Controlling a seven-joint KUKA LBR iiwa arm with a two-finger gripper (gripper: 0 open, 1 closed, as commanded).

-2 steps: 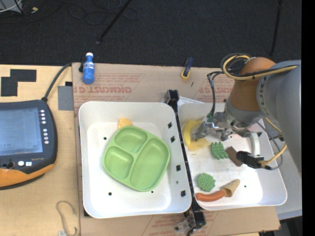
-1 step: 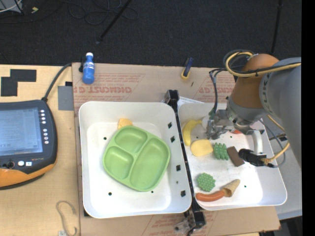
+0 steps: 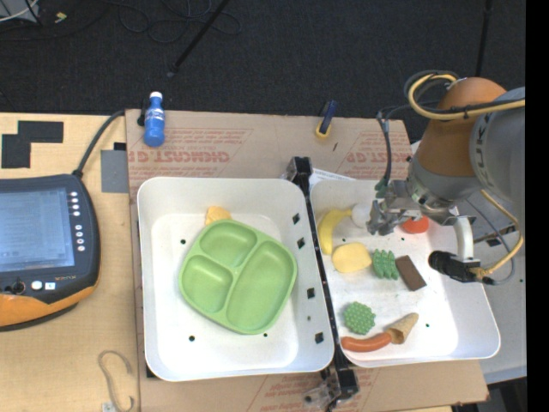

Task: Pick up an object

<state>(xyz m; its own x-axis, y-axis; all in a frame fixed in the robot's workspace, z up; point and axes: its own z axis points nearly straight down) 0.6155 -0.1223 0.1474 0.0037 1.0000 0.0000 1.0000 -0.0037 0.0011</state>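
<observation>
My gripper (image 3: 383,221) hangs low over the back of the right bin (image 3: 467,333), just right of a yellow banana (image 3: 330,227) and above a yellow lemon-like piece (image 3: 351,258). A red-orange item (image 3: 416,225) peeks out just right of the gripper. Also in this bin lie a dark green ridged piece (image 3: 385,264), a brown bar (image 3: 410,273), a green broccoli-like lump (image 3: 358,318), a red sausage (image 3: 365,343) and a tan cone (image 3: 403,324). Nothing visible sits between the fingers.
The left bin (image 3: 163,230) holds a green divided plate (image 3: 238,275) with a small orange piece (image 3: 218,215) behind it. A tablet (image 3: 39,239) lies at far left. A blue bottle (image 3: 154,120) and a blue-yellow clamp (image 3: 326,120) sit at the cardboard's back edge.
</observation>
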